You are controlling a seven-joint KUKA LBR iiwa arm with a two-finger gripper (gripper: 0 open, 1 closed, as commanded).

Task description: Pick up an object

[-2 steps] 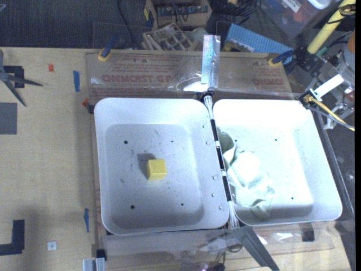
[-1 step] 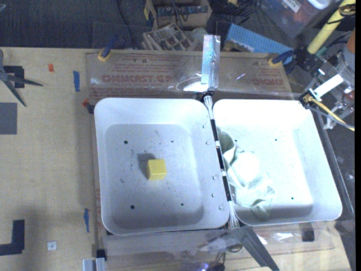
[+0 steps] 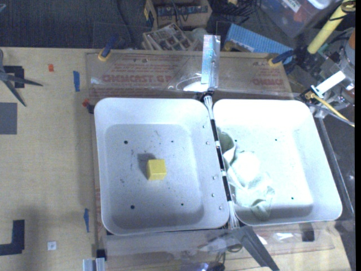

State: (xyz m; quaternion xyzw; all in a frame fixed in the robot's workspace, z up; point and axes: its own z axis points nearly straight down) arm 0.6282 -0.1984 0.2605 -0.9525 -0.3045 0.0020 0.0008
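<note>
Camera view: 1 small yellow block (image 3: 157, 169) lies in the left bin (image 3: 113, 117); it looks light, stiff and flat-sided, best pinched across 2 opposite faces; crumpled whitish cloth (image 3: 246, 176), soft, lies in the right bin (image 3: 293, 123); the gripper's state I cannot tell.

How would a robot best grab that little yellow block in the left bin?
From straight above, with fingers closing on two opposite flat sides of the yellow block. It sits alone near the middle of the left bin, well away from the walls, so there is probably room on every side.
</note>
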